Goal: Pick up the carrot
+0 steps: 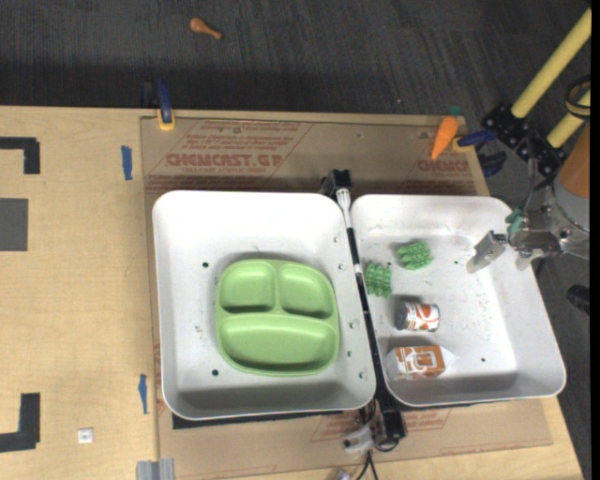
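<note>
Where the carrot lies: the carrot [443, 138] is outside both bins, on the printed cardboard sheet [234, 150] that covers the tabletop [66, 281]. It sits just beyond the far rim of the right bin [534, 375], tilted, with its green top pointing away from the bin.
Nearest neighbour: a blue clamp [475, 139] sits just beside the carrot on its right. I cannot tell whether the two touch.
My hand: the hand [497, 251] hangs over the far right part of the right bin, near the rim and well apart from the carrot. I cannot tell whether it is open or closed, and I see nothing gripped in it.
Step in hand: by my judgement, the reach. I have not yet brought the hand to the carrot.
How to do it well: I should rise above the bin rim before travelling outward, then come down over the middle of the orange body and close across its narrow width, not along its length.
Risk: the clamp crowds one side, so I would keep to the carrot's left half. A slanted, tapered body may roll or squirt out of a shallow grip.
Decoys: a soda can [417, 316], an orange packet [419, 361] and two green toys [411, 254] lie in the right bin. A small orange object [204, 28] lies on the floor, far off.
Left bin: the left bin [178, 281] holds a green divided plate [277, 314], which plays no part in this step.
</note>
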Available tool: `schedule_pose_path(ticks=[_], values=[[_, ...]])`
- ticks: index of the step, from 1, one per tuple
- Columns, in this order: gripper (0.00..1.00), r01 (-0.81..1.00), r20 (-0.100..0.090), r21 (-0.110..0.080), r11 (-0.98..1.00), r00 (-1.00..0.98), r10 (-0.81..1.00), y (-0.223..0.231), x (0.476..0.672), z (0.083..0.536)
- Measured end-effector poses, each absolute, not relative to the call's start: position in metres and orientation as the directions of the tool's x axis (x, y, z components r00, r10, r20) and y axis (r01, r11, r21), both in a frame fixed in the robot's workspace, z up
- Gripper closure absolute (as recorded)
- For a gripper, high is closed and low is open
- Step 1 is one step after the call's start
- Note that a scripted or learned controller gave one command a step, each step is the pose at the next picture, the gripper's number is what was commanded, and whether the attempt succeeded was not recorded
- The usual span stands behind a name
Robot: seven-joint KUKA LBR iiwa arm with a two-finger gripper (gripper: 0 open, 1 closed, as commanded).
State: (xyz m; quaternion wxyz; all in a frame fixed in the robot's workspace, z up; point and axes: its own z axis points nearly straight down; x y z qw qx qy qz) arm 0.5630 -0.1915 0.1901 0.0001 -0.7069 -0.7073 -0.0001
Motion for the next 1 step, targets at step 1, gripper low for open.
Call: schedule_pose_path(ticks=[1], values=[[0.0,0.992,0.001,0.0,-0.122,0.122,0.992,-0.127,0.6066,0.1454]])
